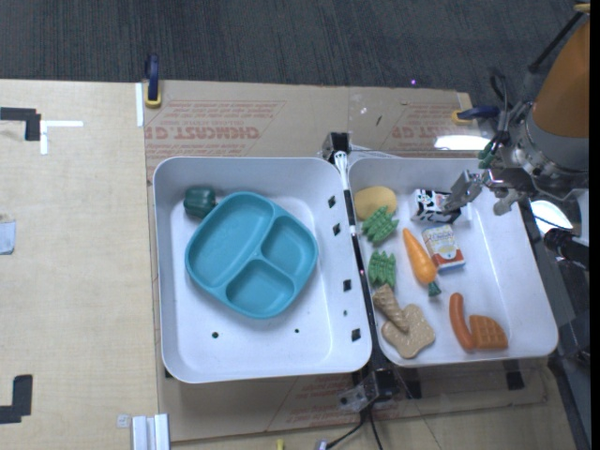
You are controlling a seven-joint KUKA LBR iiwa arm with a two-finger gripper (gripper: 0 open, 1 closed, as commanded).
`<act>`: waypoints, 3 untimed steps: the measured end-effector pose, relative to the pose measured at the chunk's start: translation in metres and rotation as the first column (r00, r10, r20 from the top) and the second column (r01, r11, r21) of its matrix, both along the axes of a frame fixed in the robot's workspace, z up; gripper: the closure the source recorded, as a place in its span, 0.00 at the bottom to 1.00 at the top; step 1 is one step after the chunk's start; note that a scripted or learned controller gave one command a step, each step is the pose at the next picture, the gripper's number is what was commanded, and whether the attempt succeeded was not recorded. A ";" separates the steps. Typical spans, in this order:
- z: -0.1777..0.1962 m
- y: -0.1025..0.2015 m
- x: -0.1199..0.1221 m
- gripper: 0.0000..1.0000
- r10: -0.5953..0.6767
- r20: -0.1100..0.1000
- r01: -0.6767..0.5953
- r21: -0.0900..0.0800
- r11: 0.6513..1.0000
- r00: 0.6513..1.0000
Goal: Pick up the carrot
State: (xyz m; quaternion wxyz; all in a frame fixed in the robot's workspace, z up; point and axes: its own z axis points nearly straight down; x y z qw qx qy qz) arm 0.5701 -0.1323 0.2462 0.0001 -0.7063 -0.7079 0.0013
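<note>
The carrot (419,256) is orange with a small green end and lies slanted in the middle of the right bin (525,279). My gripper (484,195) hovers over the bin's far right part, up and to the right of the carrot and clear of it. Its two fingers stand apart, so it is open with nothing between them. One fingertip (463,189) is close to a black-and-white carton (431,204).
Around the carrot lie a small red-and-white box (444,248), two green leafy pieces (380,225), a yellow lump (375,199), a sausage (457,320), a waffle (487,333) and biscuits (408,331). The left bin (178,326) holds a blue divided plate (251,254) and a dark green item (200,202).
</note>
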 end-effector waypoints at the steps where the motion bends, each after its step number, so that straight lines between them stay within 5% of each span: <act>1: -0.129 0.007 -0.007 0.00 0.143 -0.001 -0.143 0.002 0.990 0.990; 2: -0.146 0.026 -0.014 0.00 0.056 0.017 -0.056 -0.009 0.998 0.998; 3: -0.136 0.024 -0.012 1.00 0.051 0.024 -0.050 -0.014 0.999 0.998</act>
